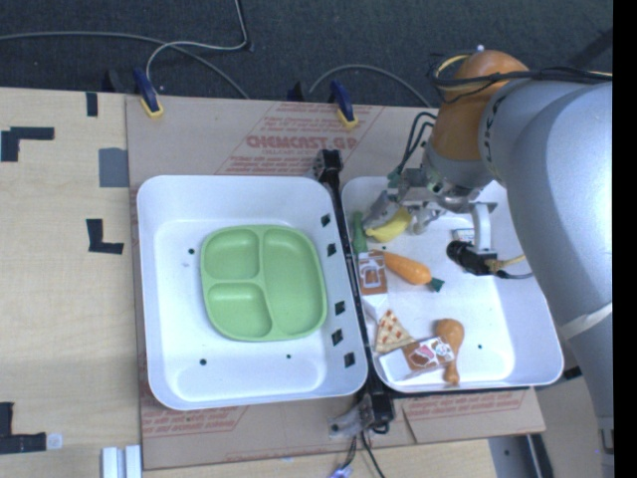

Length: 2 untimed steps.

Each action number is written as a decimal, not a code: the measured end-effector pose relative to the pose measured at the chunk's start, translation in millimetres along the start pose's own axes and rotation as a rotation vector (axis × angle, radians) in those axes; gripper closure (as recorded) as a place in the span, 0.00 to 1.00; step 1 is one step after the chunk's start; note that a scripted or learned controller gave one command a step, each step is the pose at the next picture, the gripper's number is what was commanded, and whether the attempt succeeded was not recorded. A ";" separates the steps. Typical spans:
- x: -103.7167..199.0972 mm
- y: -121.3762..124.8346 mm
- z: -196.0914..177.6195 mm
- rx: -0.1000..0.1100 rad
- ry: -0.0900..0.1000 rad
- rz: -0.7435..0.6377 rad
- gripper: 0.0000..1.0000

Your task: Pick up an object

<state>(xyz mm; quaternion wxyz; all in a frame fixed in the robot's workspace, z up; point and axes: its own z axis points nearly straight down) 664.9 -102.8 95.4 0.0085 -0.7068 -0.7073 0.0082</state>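
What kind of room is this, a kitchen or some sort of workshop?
Most likely a robot test lab, not a kitchen. The food is toy plastic, like the orange carrot and the chicken drumstick, lying in a shallow white bin on a cardboard-covered bench, with a grey robot arm reaching in.

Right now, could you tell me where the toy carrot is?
The toy carrot lies in the right bin, near its left wall, just below the yellow banana and above the pizza slice.
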 end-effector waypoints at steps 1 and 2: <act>-0.9 3.7 6.5 -0.023 -0.011 0.002 0.00; 2.8 3.8 -1.1 -0.025 -0.006 0.001 1.00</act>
